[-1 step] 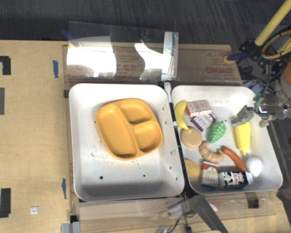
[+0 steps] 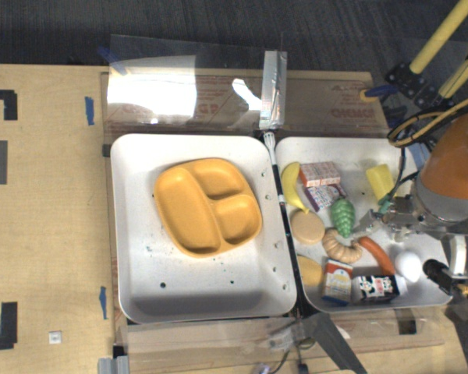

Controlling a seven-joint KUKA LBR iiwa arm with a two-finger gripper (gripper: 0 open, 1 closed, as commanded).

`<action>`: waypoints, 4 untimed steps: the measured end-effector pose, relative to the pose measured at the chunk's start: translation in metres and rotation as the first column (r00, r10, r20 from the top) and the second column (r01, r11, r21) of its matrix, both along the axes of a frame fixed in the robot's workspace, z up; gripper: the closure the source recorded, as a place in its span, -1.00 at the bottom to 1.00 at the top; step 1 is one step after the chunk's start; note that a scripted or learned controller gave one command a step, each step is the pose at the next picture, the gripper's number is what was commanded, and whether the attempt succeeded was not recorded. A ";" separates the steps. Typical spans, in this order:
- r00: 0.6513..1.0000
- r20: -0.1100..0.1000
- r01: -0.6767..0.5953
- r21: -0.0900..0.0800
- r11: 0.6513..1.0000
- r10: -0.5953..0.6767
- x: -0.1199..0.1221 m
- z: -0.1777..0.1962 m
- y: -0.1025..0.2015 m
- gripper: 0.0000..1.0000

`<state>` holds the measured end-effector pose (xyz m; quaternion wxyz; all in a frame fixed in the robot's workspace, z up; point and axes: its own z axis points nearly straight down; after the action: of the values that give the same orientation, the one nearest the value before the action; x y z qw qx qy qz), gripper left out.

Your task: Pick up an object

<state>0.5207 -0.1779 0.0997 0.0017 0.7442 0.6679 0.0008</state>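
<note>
While the arm [image 2: 451, 179] hangs at the frame's right edge over the cluttered right bin [image 2: 351, 148], nothing looks picked yet; I cannot tell its grip, and next it must drop onto one item.

Free room, left bin [image 2: 132, 209]: my way is open along its white floor at nine and six o'clock of the orange divided plate [image 2: 208, 205], which fills the middle.

Obstacles, right bin [image 2: 327, 148]: banana [image 2: 290, 187] and small carton [image 2: 321, 174] at eleven; green ribbed piece [image 2: 343, 216] at centre; yellow block [image 2: 381, 181] at one; round tan piece [image 2: 307, 227] at nine; orange sausage [image 2: 376, 254] and white egg [image 2: 409, 266] at four; bottle [image 2: 374, 287] lying at six.

Gap: bare floor at twelve, between carton and yellow block.
</note>
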 end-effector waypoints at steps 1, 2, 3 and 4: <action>0.994 0.000 0.108 0.001 0.994 -0.108 0.090 -0.013 0.003 -1.00; 0.994 0.006 0.105 -0.001 0.994 -0.105 0.092 0.000 0.003 1.00; 0.879 0.001 0.478 0.004 0.879 -0.478 0.108 0.089 0.070 1.00; 0.865 -0.002 0.502 0.004 0.865 -0.502 0.041 0.160 0.074 1.00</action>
<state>0.5621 -0.1041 0.2592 0.0002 0.8923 0.4515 0.0015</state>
